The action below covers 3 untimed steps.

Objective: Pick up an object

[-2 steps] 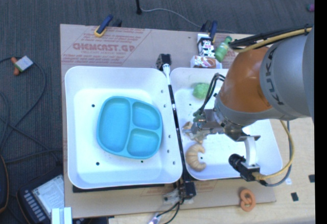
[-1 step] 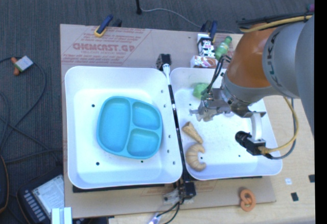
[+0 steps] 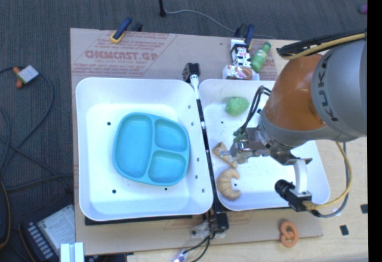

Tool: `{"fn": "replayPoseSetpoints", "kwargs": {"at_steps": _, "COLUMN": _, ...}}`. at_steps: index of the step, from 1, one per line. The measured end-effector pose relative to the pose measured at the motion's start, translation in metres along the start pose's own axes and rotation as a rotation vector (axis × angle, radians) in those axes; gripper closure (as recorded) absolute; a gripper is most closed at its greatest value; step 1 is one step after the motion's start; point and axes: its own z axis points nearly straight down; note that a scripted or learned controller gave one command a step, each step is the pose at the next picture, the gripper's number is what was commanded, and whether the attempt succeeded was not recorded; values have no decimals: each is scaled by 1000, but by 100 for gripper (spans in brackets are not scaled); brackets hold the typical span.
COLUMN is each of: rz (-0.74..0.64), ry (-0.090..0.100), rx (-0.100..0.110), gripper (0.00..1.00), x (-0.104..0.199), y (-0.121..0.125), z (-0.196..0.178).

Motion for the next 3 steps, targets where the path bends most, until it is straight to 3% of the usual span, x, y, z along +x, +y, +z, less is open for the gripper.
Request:
{"fn": "replayPoseSetpoints", "kwargs": {"at_steps": 1, "rz": 0, "ry": -1, "rx": -2, "gripper": 100, "x": -27, "y": 38, "z": 0}}
{"fn": "replayPoseSetpoints", "kwargs": {"at_steps": 2, "rz": -1, "ry": 0, "rx": -1, "gripper": 100, "x": -33, "y": 50, "z": 0}}
{"fn": "replayPoseSetpoints", "kwargs": {"at_steps": 3, "rz": 0, "ry": -1, "rx": 1, "gripper": 100, "x": -79, "y": 121, "z": 58}}
